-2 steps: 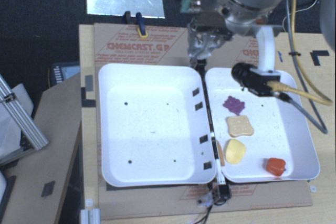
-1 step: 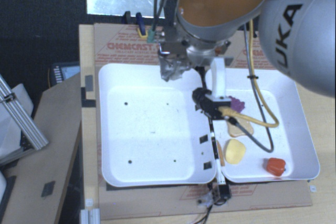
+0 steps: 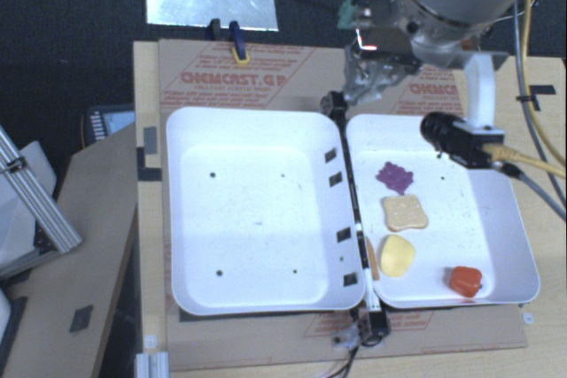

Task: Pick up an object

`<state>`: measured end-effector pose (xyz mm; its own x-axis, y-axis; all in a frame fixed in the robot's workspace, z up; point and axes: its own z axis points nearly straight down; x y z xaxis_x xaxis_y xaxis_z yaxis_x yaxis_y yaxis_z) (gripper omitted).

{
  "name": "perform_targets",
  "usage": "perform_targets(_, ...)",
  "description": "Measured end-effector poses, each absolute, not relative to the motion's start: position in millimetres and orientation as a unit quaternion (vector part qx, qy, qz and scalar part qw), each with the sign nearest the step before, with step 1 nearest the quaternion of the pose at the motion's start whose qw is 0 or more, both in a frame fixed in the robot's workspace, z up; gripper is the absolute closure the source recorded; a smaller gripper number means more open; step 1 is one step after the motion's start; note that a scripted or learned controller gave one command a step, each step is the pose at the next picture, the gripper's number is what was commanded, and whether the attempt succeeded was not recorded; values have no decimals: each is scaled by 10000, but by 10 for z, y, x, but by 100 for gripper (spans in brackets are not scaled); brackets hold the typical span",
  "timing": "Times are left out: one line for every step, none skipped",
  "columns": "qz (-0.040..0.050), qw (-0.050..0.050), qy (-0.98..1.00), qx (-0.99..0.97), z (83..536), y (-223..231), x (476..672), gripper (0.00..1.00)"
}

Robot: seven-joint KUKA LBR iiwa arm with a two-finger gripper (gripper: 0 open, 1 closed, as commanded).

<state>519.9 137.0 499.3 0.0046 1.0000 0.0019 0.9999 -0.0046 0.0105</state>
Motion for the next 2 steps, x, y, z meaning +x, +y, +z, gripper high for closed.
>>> perform_targets(24,18,7089,7053,5123,1669,5775,100)
perform_targets(-8,-11,7104,7038,4469,2382,5620,100)
